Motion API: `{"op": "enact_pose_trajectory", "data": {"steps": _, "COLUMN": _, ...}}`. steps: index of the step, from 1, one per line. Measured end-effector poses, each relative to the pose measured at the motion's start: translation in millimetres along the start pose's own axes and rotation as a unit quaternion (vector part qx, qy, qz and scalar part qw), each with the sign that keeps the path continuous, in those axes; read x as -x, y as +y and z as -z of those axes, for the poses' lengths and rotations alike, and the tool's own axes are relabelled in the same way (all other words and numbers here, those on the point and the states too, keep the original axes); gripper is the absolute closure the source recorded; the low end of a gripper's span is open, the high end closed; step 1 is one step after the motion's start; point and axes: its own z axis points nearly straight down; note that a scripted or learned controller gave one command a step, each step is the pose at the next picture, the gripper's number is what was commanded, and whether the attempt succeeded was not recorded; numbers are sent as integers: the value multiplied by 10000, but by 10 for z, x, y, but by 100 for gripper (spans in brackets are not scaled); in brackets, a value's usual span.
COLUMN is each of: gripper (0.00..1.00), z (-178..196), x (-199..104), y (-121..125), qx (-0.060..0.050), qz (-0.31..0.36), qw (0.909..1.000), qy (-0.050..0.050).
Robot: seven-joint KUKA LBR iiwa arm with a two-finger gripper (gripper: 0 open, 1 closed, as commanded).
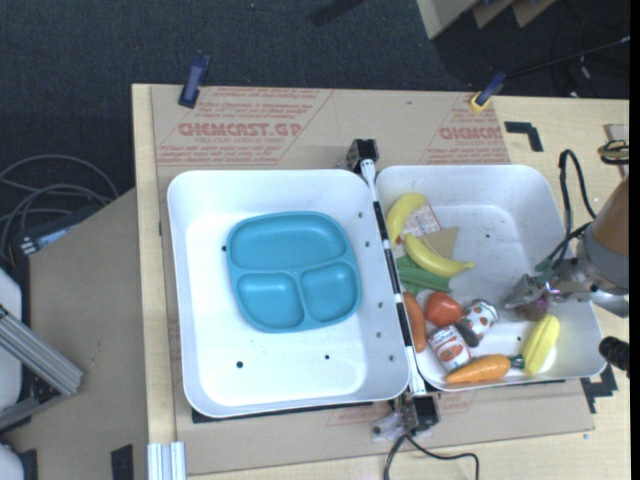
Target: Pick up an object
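The right bin (pixel 520 183) holds several toy foods. Two yellow bananas (pixel 436 258) lie at its left, beside a green vegetable (pixel 422 278) and a red tomato (pixel 443 308). A red-labelled can (pixel 450 348) and a smaller can (pixel 482 316) rest near the front. An orange carrot (pixel 478 370) lies along the front wall, with a yellow corn-like piece (pixel 541 343) to its right. My gripper (pixel 533 293) hangs low over the bin's right side, just above the yellow piece. The grey arm (pixel 610 248) comes in from the right edge. Nothing visibly hangs from the gripper.
The left bin (pixel 200 268) carries a blue divided plate (pixel 292 268). A slim carrot (pixel 414 318) lies against the divider between the bins. A tan card (pixel 441 238) sits under the bananas. Black cables (pixel 570 183) loop by the right bin's far corner.
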Motion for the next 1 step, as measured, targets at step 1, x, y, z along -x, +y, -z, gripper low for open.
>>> {"op": "enact_pose_trajectory", "data": {"steps": 1, "gripper": 100, "z": 1115, "x": -1127, "y": 242, "qx": -12, "qz": 5, "qw": 10000, "qy": 4}}
